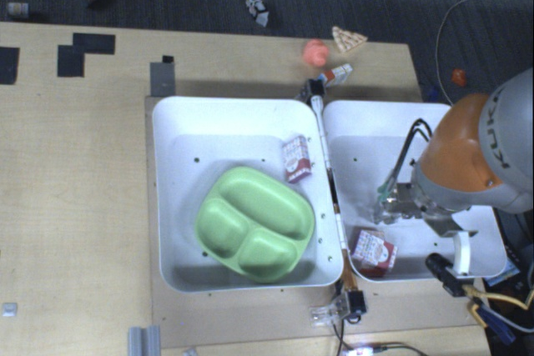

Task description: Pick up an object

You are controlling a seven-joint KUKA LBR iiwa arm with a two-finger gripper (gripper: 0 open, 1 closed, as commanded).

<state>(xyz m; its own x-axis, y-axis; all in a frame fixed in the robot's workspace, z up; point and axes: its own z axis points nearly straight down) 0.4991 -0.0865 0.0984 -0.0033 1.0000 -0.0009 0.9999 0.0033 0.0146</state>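
Arm over right bin (pixel 359 129); gripper (pixel 399 208) low near bin floor, fingers hidden under wrist, cannot tell if apart or together. Red-white packet (pixel 373 252) lies just beside, front-left corner, ungrasped. Step judged: approach. Next: shift over packet, descend, close.

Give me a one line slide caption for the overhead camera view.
KUKA arm's end effector low in the right bin above a red packet; green divided tray fills the left bin.
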